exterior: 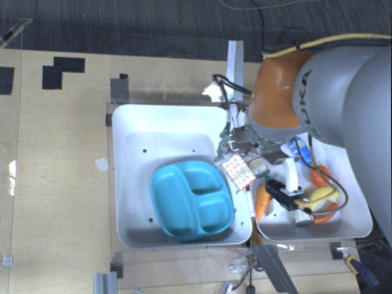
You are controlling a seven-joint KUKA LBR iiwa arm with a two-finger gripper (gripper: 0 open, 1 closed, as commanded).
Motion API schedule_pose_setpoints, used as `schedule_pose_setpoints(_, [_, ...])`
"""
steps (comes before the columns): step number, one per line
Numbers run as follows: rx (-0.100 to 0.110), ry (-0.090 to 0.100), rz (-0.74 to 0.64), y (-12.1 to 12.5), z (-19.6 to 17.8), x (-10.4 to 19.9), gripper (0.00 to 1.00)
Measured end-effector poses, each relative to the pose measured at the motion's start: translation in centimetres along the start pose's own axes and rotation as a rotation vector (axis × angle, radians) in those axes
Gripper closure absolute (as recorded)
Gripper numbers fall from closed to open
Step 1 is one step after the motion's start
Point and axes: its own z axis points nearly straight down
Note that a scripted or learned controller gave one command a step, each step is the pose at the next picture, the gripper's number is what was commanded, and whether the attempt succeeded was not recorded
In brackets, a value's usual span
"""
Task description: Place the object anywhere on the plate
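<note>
A pale wooden bench top fills the frame from nine o'clock down to six o'clock. Flat black rectangular marks sit on it toward ten o'clock. Across twelve o'clock runs a dark grey ribbed carpet floor, where a thin black cable loops toward one o'clock. Small grey metal brackets stand on the bench at eleven o'clock.
</note>
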Motion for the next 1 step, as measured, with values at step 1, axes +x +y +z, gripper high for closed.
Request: schedule_pose_setpoints(1, [0.0,0.0,0.002,-0.01,0.0,-0.05,0.0])
